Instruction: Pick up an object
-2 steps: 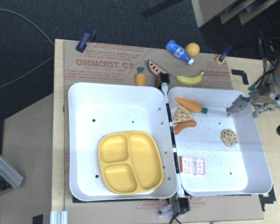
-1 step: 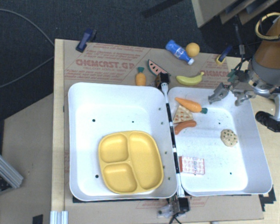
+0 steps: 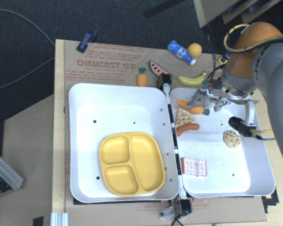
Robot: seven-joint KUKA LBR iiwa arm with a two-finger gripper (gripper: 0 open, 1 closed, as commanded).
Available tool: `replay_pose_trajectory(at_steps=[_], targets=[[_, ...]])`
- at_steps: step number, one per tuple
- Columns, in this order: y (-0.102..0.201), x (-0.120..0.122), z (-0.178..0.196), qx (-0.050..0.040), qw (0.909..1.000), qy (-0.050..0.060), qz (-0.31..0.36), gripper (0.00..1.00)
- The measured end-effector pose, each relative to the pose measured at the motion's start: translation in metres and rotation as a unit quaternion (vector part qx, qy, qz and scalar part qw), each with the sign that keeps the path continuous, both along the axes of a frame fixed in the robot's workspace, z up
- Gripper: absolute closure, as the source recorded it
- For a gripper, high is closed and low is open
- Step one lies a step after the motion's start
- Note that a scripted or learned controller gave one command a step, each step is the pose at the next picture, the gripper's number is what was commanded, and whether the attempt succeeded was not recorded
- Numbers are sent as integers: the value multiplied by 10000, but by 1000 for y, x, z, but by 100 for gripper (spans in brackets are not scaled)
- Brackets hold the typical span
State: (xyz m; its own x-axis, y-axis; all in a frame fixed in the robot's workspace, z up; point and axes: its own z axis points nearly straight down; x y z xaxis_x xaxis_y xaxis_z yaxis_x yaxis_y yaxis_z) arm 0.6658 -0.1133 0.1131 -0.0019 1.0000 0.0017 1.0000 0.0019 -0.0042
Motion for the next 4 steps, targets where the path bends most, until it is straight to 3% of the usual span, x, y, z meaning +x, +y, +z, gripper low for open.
replay_pose_trajectory(at_steps=[1,2,4], targets=[[19,-9,-28,-15,10000,2,-12,0],[14,-2,-30,-5,10000,39,-1,0],[21,-100,-29,-5,10000,-12,-16,0]])
